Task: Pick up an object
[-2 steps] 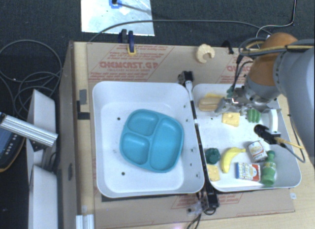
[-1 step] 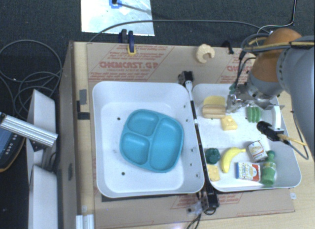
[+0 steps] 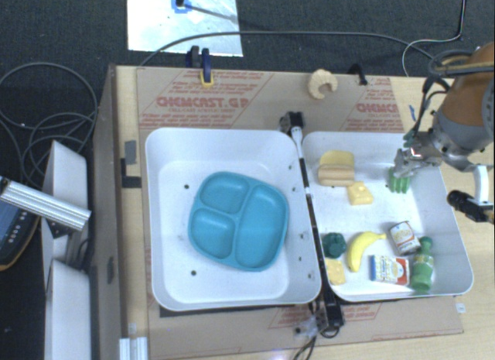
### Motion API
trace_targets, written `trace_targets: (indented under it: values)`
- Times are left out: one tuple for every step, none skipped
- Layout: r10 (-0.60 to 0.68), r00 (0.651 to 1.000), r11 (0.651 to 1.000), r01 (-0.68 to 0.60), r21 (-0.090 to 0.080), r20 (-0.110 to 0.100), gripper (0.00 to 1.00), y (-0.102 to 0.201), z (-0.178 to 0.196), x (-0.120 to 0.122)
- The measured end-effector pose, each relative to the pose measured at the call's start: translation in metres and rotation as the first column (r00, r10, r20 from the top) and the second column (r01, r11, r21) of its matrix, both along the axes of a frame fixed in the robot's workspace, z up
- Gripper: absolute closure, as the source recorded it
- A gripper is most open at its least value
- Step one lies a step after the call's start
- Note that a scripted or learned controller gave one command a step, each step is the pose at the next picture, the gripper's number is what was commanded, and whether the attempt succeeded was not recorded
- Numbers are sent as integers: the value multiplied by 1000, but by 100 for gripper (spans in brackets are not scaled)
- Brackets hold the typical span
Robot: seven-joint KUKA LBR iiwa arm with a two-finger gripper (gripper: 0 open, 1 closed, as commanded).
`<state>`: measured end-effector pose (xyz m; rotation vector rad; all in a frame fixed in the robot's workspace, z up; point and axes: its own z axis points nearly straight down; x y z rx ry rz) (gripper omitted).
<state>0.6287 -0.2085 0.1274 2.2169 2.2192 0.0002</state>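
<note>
The gripper (image 3: 402, 171) is positioned low over the back part of the right bin (image 3: 452, 210), directly above a small green object (image 3: 398, 183) that stands just beside the bin's rear wall. Whether the green object is clamped or merely touched cannot be told, as the fingers are masked by the wrist.

The step in hand is judged to be the descent or closing on that green object (no lift is evident).

Other candidates are noted in the same bin: a banana (image 3: 361, 247), a small can (image 3: 403, 236), a green bottle (image 3: 422, 267), a carton (image 3: 387, 269) and a yellow wedge (image 3: 359, 193). A blue divided plate (image 3: 238, 220) is held in the left bin (image 3: 166, 165).

A firm closure, then a straight vertical lift, is called for next.
</note>
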Motion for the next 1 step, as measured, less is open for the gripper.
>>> trace_targets:
  values:
    - [2,1000,1000,-2,2,-1,0,2,-1,0]
